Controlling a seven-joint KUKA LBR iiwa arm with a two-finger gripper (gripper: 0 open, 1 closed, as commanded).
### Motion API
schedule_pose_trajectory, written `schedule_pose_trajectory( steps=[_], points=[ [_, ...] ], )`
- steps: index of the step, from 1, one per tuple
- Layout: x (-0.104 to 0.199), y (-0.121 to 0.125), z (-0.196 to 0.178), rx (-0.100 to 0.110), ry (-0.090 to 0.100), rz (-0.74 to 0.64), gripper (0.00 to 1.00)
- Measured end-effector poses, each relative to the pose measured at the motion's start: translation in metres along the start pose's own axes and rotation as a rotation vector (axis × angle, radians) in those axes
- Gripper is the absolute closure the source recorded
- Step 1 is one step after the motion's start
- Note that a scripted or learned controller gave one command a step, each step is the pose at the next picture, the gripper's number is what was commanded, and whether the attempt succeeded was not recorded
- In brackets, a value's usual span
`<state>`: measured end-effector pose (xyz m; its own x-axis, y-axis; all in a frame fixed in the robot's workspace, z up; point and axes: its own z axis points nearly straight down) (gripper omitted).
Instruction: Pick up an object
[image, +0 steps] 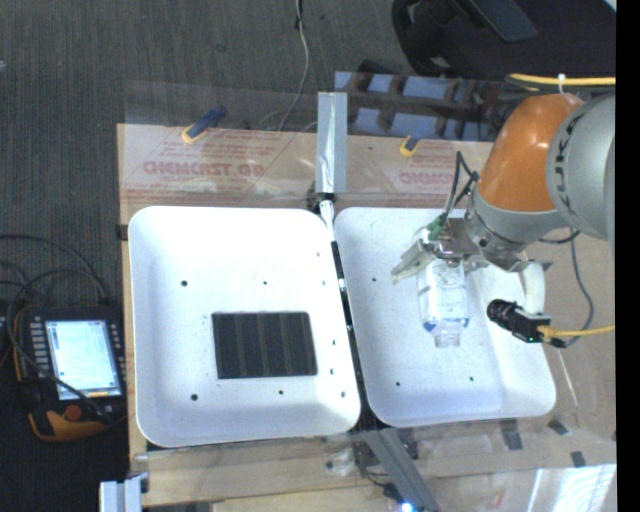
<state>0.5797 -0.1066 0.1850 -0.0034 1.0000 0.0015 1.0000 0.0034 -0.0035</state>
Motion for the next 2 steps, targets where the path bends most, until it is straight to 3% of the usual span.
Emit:
schedule_pose_trajectory(
  steps=[1, 2],
  points=[
    [-0.06, -0.0279, 0.0905, -0.006, -0.003, -0.003, 0.0],
    [-0.0587, -0.0278, 0.082, -0.005, 0.0, -0.005, 1.0]
  ],
)
